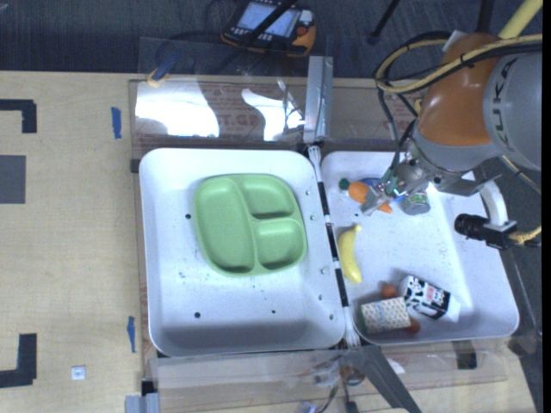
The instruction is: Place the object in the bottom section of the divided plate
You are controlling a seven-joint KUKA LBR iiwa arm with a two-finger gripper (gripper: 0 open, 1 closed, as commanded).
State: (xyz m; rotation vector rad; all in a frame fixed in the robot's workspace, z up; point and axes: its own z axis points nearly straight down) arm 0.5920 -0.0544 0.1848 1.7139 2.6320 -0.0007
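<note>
A green divided plate [250,223] lies flat mid-left bin [164,299]. At its three o'clock, in the right bin [491,308], a small orange object [358,192] lies near a yellow banana [349,253].

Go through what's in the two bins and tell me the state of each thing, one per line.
Plate: flat in left bin, nothing in its sections.
Banana: lying in right bin by the divider.
Carrot: lying near the pincer.
Black-and-white carton: on its side.
Speckled block: lying at front wall.
</note>
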